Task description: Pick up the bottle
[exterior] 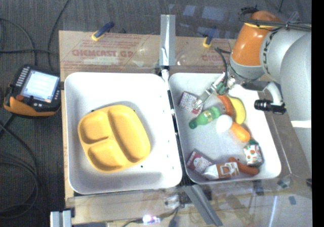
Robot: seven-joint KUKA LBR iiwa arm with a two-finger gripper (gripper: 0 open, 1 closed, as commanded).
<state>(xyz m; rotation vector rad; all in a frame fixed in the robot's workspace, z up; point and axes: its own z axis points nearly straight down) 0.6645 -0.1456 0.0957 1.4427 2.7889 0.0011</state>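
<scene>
Since the green bottle [204, 118] lies on its side in the right bin [276, 168], cap toward eight o'clock, with a white egg-like thing [223, 124] touching it at four o'clock, I judge a grasp across its body the sensible choice. My gripper [206, 96] hovers just at its twelve o'clock, beside a small carton [187, 101]; whether it is clenched or released I cannot tell
</scene>
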